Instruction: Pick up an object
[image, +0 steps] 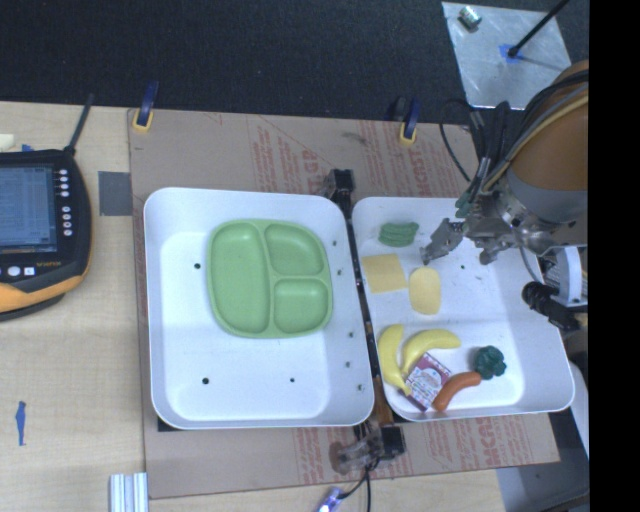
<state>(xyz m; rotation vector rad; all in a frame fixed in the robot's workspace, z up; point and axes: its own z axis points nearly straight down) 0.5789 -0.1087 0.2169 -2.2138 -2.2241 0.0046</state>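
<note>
Your claw hangs over the right shallow white bin, its fingers spread and holding nothing. Just beside its near fingertip lie a pale yellow oval block, a flat yellow square slice and a green leafy piece. Two yellow toy bananas sit by the front rim. The left white bin carries a green divided plastic plate.

Bench: cardboard sheet, two white bins, pendant.
</note>
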